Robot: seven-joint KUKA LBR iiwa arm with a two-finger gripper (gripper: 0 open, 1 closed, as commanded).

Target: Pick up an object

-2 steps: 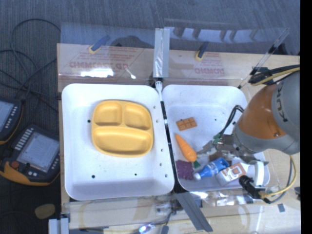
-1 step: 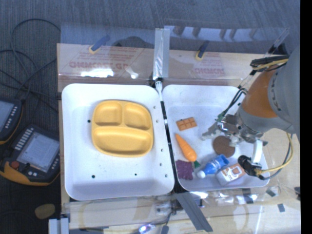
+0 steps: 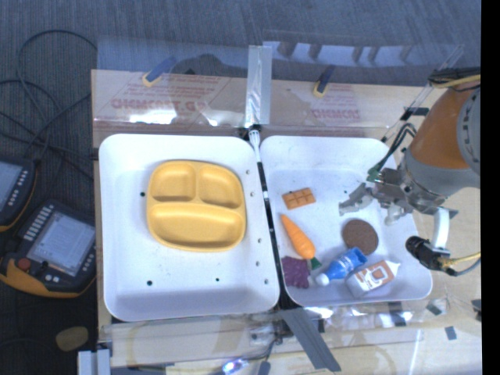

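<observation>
The right bin (image 3: 328, 151) holds several small items. An orange waffle piece (image 3: 298, 198) lies near its left wall, with a carrot (image 3: 298, 237) below it. A purple piece (image 3: 295, 272), a blue bottle (image 3: 341, 265) and a white-and-orange carton (image 3: 374, 277) lie along the front. A brown disc (image 3: 360, 236) rests right of the carrot. My gripper (image 3: 373, 207) hovers just above and behind the disc, open, its two grey fingers spread with nothing between them.
A yellow divided plate (image 3: 195, 205) lies in the left bin (image 3: 125, 280). The arm's grey and orange wrist (image 3: 441, 147) leans over the right bin's right wall. A teach pendant (image 3: 47, 244) sits left of the bench.
</observation>
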